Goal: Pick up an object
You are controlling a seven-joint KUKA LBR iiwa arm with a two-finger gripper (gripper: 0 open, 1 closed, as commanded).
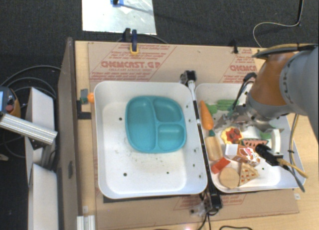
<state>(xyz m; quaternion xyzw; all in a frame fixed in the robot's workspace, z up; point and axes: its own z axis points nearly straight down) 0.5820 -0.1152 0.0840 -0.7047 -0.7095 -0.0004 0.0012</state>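
While the arm (291,77) leans in from the right, you find its wrist low over the upper middle of the right bin (273,175), and its bulk hides the jaws, so you cannot tell how wide they stand or whether anything sits between them.

Your candidates for picking all lie in that bin, a crowded heap of toy food. Along the left wall an orange carrot (206,115) lies lengthwise, its tip towards the far rim, and a pale tan stick (214,148) lies just below it in the same line. Green pieces (223,107) lie at the far end, beside the carrot. Just beneath the wrist you see a red-and-yellow piece (232,135), touching a small white block (230,150). Nearer the front rim sit a red chunk (220,164), a round tan disc (229,177) and a pizza slice (247,174) with red dots, the last two pressed against each other.

On the left, the other bin (107,139) holds a teal divided plate (154,124), lying flat near its middle. Both bins rest side by side, rims touching, on the brown printed sheet covering the desk (149,57).
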